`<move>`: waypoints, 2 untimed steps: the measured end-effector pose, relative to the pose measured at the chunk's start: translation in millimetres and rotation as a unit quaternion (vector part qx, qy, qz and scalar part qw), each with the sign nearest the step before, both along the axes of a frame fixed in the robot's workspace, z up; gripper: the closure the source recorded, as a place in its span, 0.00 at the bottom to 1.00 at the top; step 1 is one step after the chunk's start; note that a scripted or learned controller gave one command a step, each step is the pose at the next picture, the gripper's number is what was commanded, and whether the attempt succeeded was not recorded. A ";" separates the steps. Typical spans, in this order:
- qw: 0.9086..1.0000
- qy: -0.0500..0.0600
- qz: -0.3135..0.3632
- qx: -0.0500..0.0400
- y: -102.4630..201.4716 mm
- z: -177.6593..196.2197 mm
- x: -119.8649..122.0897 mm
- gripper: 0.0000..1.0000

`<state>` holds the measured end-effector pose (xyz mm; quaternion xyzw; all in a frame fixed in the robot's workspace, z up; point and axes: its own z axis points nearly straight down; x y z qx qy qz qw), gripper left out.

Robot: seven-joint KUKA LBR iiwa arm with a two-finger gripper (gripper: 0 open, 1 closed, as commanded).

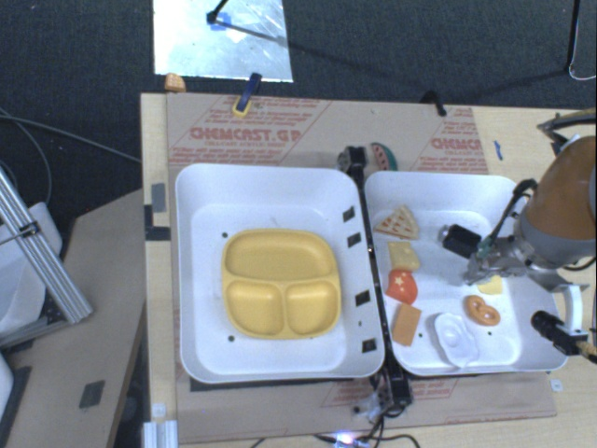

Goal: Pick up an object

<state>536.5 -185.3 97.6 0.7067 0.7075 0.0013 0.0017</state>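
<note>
The right bin (pixel 438 187) holds several toy foods. A tan waffle wedge (pixel 398 222), a pale yellow square (pixel 404 255), a red piece (pixel 402 287) and an orange block (pixel 406 325) lie along its left side. A brown pretzel-like ring (pixel 482 312) and a white piece (pixel 454 337) lie near the front. My gripper (pixel 478 271) is low in the bin's right half, just above a small yellow piece (pixel 492 287) and beside a black object (pixel 459 240). I see nothing clearly held.
The left bin (pixel 201 203) holds a yellow divided plate (pixel 280 281). The arm's grey and orange body (pixel 564 203) overhangs the right bin's right edge. A metal frame (pixel 37 250) stands to the left of the bench.
</note>
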 end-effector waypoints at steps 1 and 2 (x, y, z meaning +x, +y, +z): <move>1.000 0.004 0.000 0.002 45.5 -14.4 -48.6 1.00; 1.000 0.002 0.002 0.001 92.1 -13.6 -49.6 1.00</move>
